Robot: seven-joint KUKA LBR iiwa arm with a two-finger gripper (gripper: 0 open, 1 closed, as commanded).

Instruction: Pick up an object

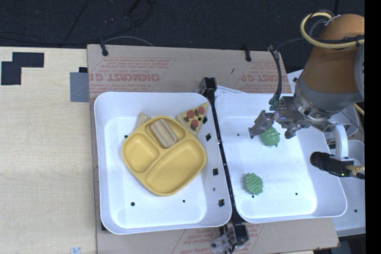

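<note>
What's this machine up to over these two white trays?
A grey robot arm with an orange band has its two-finger gripper low in the right white bin, right at a small green lumpy object. Another green knobbly ball lies nearer the front. The left white bin holds a yellow divided plate and a toy pizza slice.

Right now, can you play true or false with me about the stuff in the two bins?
1. The yellow plate lies in the left bin. True.
2. The pizza slice is in the right bin. False: it lies in the left bin, by the plate's upper right edge.
3. Two green things lie in the right bin. True: a green lump and a bumpy green ball.
4. The gripper is over the plate. False: it is over the right bin, right by the green lump.
5. The plate's small section holds a tan piece. True.
</note>
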